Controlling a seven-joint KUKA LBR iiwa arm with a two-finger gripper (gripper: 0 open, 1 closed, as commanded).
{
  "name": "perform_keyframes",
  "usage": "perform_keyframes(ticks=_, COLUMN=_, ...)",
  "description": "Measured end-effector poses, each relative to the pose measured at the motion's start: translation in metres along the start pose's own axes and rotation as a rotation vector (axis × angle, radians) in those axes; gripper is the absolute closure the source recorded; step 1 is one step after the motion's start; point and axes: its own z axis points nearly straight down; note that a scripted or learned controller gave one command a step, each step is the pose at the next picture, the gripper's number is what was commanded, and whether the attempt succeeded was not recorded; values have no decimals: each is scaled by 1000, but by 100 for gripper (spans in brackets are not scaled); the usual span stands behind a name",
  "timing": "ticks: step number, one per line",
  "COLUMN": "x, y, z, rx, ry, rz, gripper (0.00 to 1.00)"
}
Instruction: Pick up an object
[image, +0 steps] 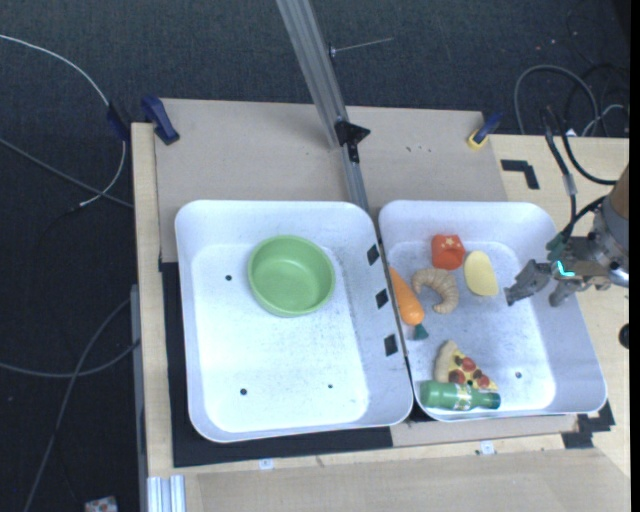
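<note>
Yellow lemon (481, 273) is approached by the gripper (540, 284), jaws spread and holding nothing; a lowering over it is judged needed next.

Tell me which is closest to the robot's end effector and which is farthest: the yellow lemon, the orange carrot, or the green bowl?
From the end effector at the right bin's right side:
1. Yellow lemon, just to its left in the right bin.
2. Orange carrot, at that bin's left wall.
3. Green bowl, in the left bin.
</note>
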Motion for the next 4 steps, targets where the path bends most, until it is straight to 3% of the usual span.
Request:
perform_keyframes(ticks=1, x=0, y=1, z=-2, rx=-4, ry=-1, rz=0, gripper=0)
perform_keyframes(ticks=4, x=0, y=-14, z=143, rx=4, ry=2, rz=1, gripper=0)
